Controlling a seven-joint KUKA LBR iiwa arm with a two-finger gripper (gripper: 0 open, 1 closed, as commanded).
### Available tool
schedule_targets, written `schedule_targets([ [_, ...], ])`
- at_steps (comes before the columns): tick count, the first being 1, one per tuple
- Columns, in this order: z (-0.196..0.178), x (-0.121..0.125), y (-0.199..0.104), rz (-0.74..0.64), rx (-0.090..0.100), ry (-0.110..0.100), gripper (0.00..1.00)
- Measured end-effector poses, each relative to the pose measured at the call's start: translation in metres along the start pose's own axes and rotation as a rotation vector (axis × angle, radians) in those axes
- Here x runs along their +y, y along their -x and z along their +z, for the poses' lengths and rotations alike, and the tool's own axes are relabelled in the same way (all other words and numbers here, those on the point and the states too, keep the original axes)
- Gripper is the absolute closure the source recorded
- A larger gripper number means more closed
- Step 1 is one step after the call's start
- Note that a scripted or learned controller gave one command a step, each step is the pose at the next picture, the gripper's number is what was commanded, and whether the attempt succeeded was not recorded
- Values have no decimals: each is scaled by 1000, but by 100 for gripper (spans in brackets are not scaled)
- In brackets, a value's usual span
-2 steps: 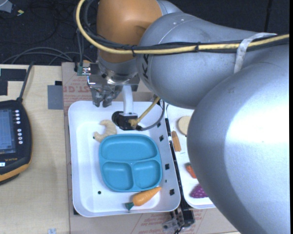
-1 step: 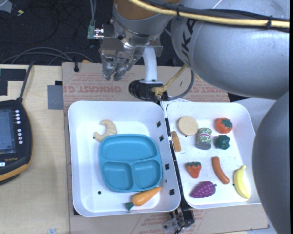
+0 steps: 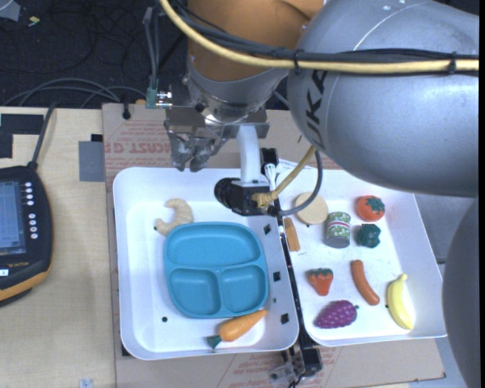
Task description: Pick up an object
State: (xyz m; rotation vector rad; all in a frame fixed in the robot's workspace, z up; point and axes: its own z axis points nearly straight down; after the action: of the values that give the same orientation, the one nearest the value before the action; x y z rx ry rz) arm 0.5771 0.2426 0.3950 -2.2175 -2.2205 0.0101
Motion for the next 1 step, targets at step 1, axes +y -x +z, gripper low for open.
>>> schedule_targets([
  [1, -153, -65, -1, -3, 10, 19, 100],
])
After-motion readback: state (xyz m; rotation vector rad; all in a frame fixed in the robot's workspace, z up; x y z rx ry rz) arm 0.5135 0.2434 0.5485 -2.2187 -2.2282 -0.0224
